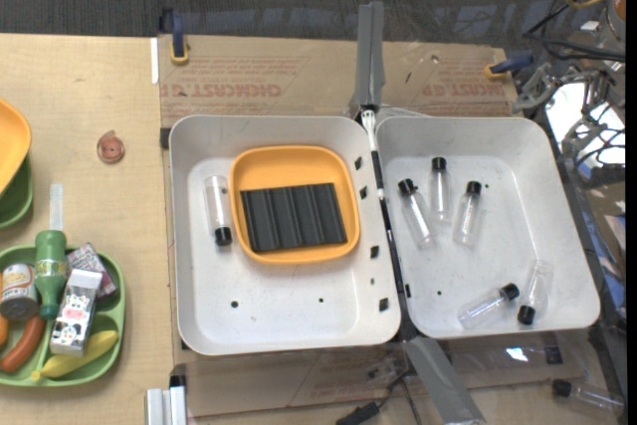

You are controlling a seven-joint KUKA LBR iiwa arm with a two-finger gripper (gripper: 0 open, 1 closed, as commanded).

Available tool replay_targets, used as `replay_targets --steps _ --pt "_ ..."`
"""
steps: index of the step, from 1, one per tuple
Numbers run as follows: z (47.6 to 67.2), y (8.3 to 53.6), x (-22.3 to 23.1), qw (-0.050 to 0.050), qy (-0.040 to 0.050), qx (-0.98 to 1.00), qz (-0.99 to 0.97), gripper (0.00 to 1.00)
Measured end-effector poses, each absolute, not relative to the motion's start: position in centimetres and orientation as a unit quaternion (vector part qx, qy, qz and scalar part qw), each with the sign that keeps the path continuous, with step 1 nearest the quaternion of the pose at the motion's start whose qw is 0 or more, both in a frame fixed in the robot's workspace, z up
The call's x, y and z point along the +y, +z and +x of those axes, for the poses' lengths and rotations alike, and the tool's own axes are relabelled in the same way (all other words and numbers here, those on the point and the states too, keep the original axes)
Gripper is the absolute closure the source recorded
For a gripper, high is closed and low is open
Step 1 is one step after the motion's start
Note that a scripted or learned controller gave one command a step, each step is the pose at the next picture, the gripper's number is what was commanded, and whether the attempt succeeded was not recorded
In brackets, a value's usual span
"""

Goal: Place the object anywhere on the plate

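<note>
In the left shallow white bin (199, 314), just beside the left edge of the square orange plate (295, 162), I see a clear plastic vial with a black cap (216, 204). It lies flat, long axis far-to-near, cap toward the bin's near edge (whether it touches the plate, I cannot tell). Five similar clear vials (468, 211) lie in the right white bin (557, 164), with the two at its near right corner faint against the white.

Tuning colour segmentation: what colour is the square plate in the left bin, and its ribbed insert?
The square plate is orange-yellow; its ribbed insert is dark grey. Camera view shows both.
</note>
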State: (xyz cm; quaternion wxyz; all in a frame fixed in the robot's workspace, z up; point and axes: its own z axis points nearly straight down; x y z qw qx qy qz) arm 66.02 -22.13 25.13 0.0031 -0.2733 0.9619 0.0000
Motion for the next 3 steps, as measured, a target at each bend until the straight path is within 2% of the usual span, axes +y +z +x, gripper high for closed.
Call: replay_targets --steps 2,3 --pt "66.0 24.4 -22.1 0.003 0.0000 0.904 -0.427 0.00" --pt "66.0 20.5 -22.1 0.003 0.0004 0.828 -0.560 0.00"
